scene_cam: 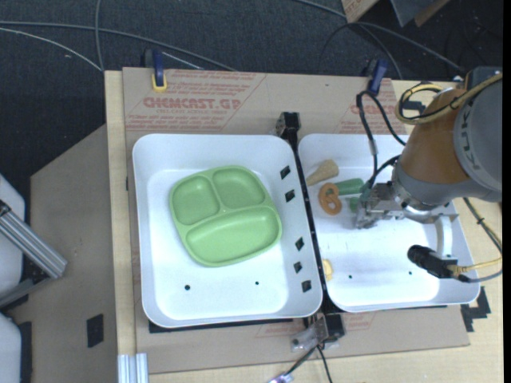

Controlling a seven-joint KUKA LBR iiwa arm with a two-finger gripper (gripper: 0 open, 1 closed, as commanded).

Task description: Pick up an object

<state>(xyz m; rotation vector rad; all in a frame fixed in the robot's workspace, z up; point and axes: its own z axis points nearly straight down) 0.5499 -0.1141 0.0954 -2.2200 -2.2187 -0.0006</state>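
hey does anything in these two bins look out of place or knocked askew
Nothing looks spilled or broken. The green divided plate lies flat but turned at a slant in the left bin. In the right bin, a tan piece, an orange ring and a green item sit bunched beside the gripper.

Robotics lab, white bins [152,238] clamped to a cardboard-covered bench [207,86], loose cables [104,22] on dark carpet
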